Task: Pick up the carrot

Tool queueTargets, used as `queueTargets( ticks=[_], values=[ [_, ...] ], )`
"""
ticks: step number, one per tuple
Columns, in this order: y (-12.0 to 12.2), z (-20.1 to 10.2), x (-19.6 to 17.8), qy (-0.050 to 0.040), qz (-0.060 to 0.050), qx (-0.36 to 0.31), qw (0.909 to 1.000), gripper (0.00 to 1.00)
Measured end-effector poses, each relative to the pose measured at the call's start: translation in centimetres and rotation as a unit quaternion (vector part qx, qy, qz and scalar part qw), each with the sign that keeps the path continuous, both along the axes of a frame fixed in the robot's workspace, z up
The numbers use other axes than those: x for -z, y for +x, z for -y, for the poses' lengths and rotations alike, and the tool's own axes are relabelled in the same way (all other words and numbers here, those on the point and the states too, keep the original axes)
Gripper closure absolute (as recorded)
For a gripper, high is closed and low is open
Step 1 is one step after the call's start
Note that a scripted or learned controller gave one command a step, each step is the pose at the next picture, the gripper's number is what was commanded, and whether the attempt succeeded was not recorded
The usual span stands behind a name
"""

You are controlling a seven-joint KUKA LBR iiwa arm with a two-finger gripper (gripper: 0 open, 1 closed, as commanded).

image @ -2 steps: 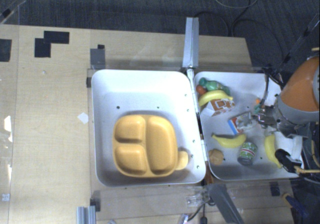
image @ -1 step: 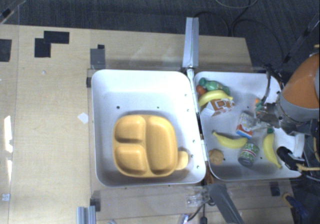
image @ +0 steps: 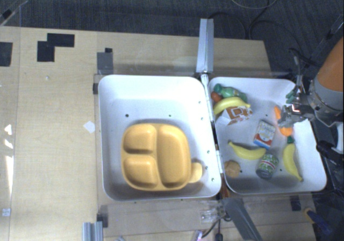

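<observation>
End effector [image: 293, 110] sits over the right edge of the right bin [image: 317, 181], arm [image: 329, 81] coming in from the right, orange band showing just above the wrist. Can't tell whether its fingers are apart or together; the view is too cluttered at the tip.

Carrot [image: 284, 122] is right at the end effector, orange body directly under and slightly left of the tip, touching or nearly so. Can't confirm it's between the fingers.

Relative to the end effector:
- small carton [image: 264, 133], red/white/blue, near, to the left and a bit toward the camera
- one banana [image: 291, 161] near, straight toward the camera along the bin's right side
- green can [image: 267, 166] farther toward the camera and left
- second banana [image: 246, 151] left of the can, lying across the bin
- round brownish item [image: 232, 168] at the bin's near-left corner, well apart
- snack bag [image: 238, 115] with a third banana [image: 224, 104] on its edge, left, across the bin
- green and red items [image: 226, 93] at the far-left corner

Left bin [image: 113, 127] is well apart to the left, holding a yellow divided tray [image: 157, 155]. Both bins rest on the table [image: 48, 127].
</observation>
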State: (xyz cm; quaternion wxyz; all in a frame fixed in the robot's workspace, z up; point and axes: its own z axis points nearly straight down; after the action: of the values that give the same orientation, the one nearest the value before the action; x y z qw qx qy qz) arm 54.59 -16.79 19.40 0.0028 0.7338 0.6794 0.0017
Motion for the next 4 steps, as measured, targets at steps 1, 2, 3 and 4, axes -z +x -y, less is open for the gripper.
queueTargets(
  ticks=[1,2,3,4],
  values=[
    [0.0,0.0,0.0,0.0,0.0,0.0,1.0,0.0],
    [2.8,-1.1,3.3,-0.0002,-0.001,-0.098,0.9952,0.0],
    [8.0,3.5,10.6,-0.0021,0.001,-0.148,0.989,0.0],
    [8.3,3.4,9.3,-0.0036,0.005,-0.151,0.9884,1.0]
  ],
)
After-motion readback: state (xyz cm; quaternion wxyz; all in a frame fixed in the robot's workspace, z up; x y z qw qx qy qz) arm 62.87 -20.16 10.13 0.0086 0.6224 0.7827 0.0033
